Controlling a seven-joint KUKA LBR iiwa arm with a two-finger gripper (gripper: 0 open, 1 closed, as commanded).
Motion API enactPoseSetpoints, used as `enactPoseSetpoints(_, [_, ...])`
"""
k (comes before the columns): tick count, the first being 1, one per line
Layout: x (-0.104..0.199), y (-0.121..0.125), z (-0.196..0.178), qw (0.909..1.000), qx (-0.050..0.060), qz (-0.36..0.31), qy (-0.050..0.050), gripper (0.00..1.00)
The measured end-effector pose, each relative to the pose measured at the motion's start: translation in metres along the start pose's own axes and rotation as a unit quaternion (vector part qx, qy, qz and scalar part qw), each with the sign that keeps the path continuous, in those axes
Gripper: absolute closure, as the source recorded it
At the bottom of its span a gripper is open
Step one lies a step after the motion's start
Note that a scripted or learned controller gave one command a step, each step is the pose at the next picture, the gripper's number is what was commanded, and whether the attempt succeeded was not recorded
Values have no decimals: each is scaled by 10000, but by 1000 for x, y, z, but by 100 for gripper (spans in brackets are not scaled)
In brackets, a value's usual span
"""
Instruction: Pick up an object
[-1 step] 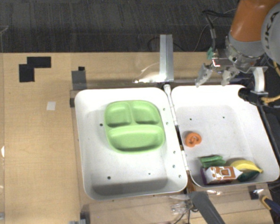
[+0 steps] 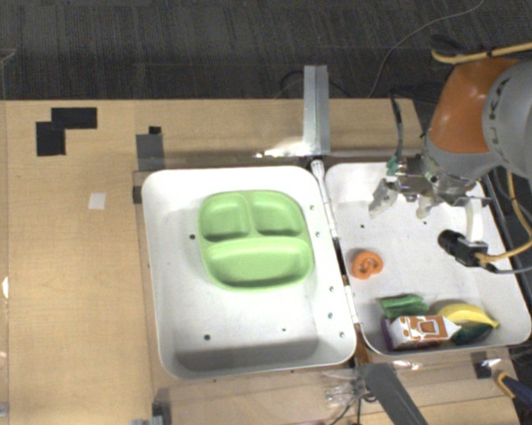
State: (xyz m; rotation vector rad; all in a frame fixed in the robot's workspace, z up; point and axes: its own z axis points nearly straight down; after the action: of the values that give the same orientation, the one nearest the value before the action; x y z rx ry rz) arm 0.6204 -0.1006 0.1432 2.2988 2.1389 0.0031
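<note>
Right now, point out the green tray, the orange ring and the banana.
green tray (image 2: 253, 237), camera view, on the divider between its compartments.
orange ring (image 2: 367, 264), camera view, on its middle.
banana (image 2: 465, 313), camera view, on the middle of its yellow curve.

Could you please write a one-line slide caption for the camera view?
Gripper open above the right bin, clear of the orange disc; green tray alongside.

Single fixed camera above bench (image 2: 64, 291), angled down, both bins (image 2: 163, 285) visible

Arm (image 2: 497, 103) cut by right edge; carton (image 2: 422, 330) print unreadable.
</note>
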Motion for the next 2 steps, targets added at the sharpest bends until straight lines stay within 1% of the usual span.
enactPoseSetpoints(1, [-30,-51,30,9998,-4,203,0,0])
enactPoseSetpoints(2, [-29,-49,19,9998,-30,197,3,100])
